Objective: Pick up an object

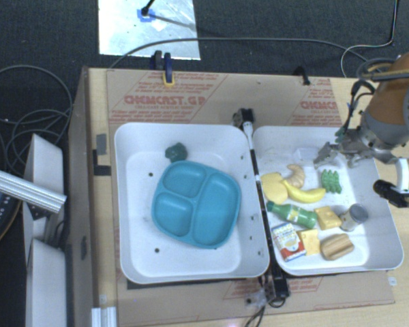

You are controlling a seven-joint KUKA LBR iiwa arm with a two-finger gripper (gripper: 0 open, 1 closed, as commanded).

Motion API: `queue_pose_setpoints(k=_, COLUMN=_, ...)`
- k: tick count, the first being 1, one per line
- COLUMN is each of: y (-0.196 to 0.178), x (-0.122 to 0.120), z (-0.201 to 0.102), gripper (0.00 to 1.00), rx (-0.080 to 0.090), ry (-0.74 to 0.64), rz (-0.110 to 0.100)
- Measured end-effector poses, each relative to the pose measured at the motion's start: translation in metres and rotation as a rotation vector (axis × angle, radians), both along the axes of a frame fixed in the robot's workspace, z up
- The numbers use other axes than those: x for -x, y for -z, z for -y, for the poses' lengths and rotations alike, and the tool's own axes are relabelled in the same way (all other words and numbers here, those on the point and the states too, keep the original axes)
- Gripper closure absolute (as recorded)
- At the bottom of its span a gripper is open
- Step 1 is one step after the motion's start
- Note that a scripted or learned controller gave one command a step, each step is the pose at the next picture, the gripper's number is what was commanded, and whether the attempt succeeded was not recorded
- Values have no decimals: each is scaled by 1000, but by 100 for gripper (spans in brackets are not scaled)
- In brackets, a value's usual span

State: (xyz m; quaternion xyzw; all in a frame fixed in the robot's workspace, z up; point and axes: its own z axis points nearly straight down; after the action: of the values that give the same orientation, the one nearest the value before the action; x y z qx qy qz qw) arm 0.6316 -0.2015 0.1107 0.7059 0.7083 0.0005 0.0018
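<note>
Gripper [345, 148] over right bin [388, 251] rear; finger state indiscernible. Far left of it: left bin [133, 203] with blue divided tray [194, 204], dark green item [176, 152]. Below-left: banana [303, 194], green bottle [293, 214], carton [288, 240]. Just below: green toy [330, 180], bread [337, 246].

A dark carpet [41, 33] surrounds the cardboard-topped bench [191, 97]; cables [13, 125] loop at left, a shiny sheet [148, 19] lies beyond.
</note>
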Motion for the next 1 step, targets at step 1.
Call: queue_pose_setpoints(k=1, y=12, x=65, z=-78, gripper=0, rx=-3, ry=-1, rz=-4)
